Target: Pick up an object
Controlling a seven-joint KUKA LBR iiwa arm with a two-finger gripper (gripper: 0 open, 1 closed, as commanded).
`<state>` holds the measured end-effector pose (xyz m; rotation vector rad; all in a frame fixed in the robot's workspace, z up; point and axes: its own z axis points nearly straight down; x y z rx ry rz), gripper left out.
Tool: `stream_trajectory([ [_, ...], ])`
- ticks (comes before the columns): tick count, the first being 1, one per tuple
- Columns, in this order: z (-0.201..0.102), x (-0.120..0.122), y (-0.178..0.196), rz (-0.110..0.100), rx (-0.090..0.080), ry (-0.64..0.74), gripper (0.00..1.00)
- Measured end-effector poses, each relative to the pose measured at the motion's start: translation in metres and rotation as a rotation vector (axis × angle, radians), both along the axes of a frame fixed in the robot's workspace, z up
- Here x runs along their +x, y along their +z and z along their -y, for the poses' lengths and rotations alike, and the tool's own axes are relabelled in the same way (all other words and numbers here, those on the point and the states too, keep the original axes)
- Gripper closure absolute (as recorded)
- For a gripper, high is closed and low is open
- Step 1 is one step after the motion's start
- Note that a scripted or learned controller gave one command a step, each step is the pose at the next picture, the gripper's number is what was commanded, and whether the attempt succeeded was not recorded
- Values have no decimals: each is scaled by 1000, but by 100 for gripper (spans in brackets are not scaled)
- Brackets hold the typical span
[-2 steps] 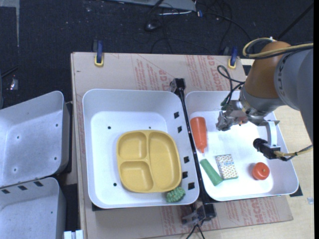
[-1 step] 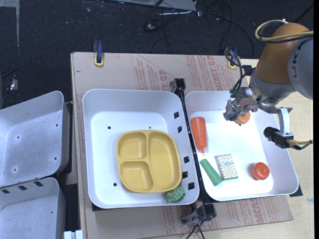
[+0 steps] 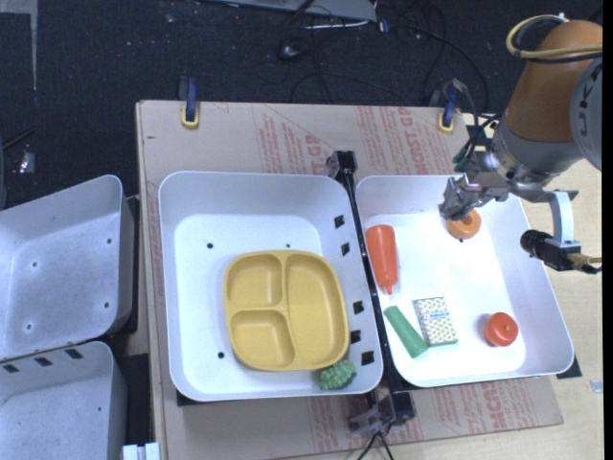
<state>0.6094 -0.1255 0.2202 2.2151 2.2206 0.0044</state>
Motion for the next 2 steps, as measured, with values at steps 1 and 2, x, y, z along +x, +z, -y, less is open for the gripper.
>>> stream_trajectory([
  [1,-49,-5,11,-5,3,5,100],
  [2,-110,-10,17,-6,4,6,100],
])
